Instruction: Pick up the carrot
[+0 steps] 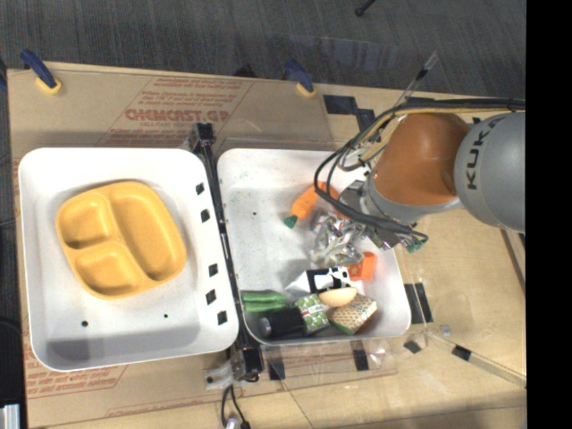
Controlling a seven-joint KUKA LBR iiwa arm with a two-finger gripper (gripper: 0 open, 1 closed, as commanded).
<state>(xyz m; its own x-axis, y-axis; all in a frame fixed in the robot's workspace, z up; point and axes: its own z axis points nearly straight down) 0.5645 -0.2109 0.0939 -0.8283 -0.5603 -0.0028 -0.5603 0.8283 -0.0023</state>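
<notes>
Nearest, toy clutter (313,311) crowded the right bin's (250,186) front edge. Beyond it, the gripper (335,232) hovered just beside the carrot (306,204); whether it was open I could not tell. It risked nudging the carrot away.

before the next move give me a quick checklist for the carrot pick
1. Carrot located, in the right bin near its upper middle: ok.
2. Tool over the right bin, close beside the carrot: ok.
3. Carrot between the tool's fingers: cannot tell, the wrist and cables hide that spot.
4. Carrot free of the toy pile at the bin's lower edge: ok.
5. Yellow tray sits in the left bin, away from the work: ok.
</notes>
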